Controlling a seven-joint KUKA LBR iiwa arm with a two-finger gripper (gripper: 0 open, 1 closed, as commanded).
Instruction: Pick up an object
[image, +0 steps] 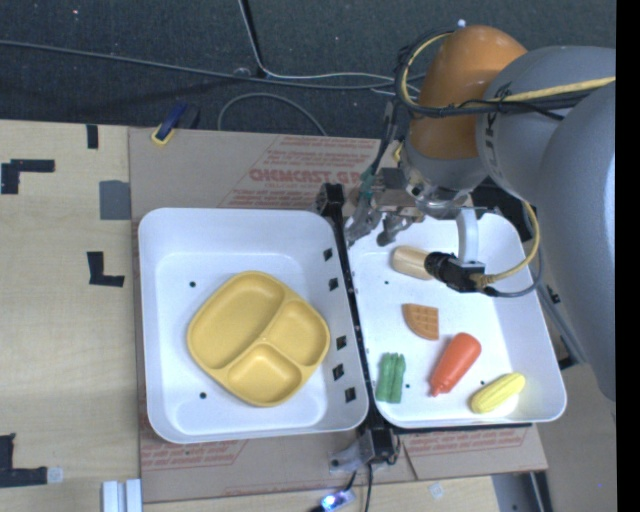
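Five small things lie in the right bin (535, 330), and the tool (385, 222) hangs over that bin's far left corner, close to the wall it shares with the left bin (150, 300). Nothing sits between the fingers that I can see; whether they stand apart or together I cannot tell, since the wrist and cables crowd them.

Nearest to the tool is the tan roll (410, 261), just beside it and a little toward the near edge and the bin's middle. Its long axis runs roughly across the bin, left to right, so a grip would likely want the fingers set across that axis, one on the far side and one on the near. A black cable end rests against its right end, which may get in the way.

Further toward the near edge lie the waffle (422, 321), then the carrot (454, 362), tilted with its tip toward the near left, the green piece (391, 377) by the shared wall, and the corn (497, 392) in the near right. These are well apart from the tool.

Only a yellow plate (258, 338) lies in the left bin, flat and wide, a poor pick.
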